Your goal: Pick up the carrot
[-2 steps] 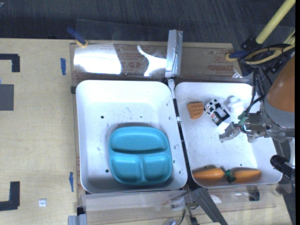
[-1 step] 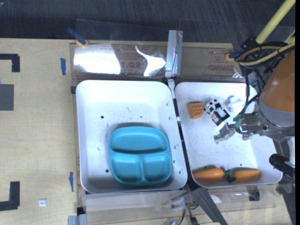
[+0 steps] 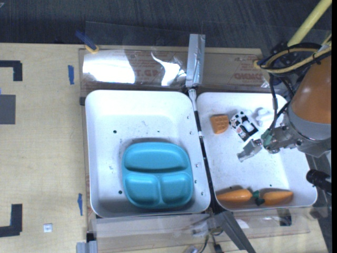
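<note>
Two white bins sit side by side on the surface, and the action is all in the right bin [image 3: 300, 141]. The arm [image 3: 313, 101] reaches in from the right, orange band up top, its claw [image 3: 248, 151] hanging over the middle of that bin. Whether the claw is spread or pinched, I cannot tell; it is too small and blurred here. Nothing shows between its tips.

The carrot [image 3: 235, 195] lies flat along the right bin's near edge, toward the near-left corner, well apart from the claw. Just beside it, end to end along the same edge, lies a second orange piece [image 3: 277, 196] with a green bit [image 3: 258, 197] between the two.

Up toward the far-left part of the same bin sits a small orange block [image 3: 219, 124], and just right of it a black-and-white item [image 3: 243, 124].

Over in the left bin [image 3: 100, 141], a blue divided tray [image 3: 157, 174] rests toward the near edge.
</note>
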`<state>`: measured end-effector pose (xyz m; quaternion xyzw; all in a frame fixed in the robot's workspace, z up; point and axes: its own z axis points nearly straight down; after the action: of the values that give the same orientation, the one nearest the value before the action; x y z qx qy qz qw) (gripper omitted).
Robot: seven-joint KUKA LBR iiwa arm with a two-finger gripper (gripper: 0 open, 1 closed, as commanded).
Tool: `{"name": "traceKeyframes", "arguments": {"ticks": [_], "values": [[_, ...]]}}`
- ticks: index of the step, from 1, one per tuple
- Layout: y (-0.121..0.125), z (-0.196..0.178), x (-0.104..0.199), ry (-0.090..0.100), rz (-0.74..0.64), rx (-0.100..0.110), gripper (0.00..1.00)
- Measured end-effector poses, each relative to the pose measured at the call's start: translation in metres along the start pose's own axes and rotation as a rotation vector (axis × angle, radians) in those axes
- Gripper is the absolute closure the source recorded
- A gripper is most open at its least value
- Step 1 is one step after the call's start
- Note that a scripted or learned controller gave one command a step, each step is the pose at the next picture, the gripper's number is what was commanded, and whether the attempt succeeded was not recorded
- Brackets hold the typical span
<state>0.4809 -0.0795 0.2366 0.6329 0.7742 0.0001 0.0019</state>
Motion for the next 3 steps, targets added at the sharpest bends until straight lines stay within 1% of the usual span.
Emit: {"name": "traceKeyframes", "arguments": {"ticks": [1, 2, 3], "values": [[0.002, 0.016, 0.013, 0.004, 0.026, 0.006, 0.00], [0.001, -0.019, 0.004, -0.001, -0.114, -0.001, 0.00], [0.001, 0.022, 0.014, 0.005, 0.131, 0.008, 0.00]]}}
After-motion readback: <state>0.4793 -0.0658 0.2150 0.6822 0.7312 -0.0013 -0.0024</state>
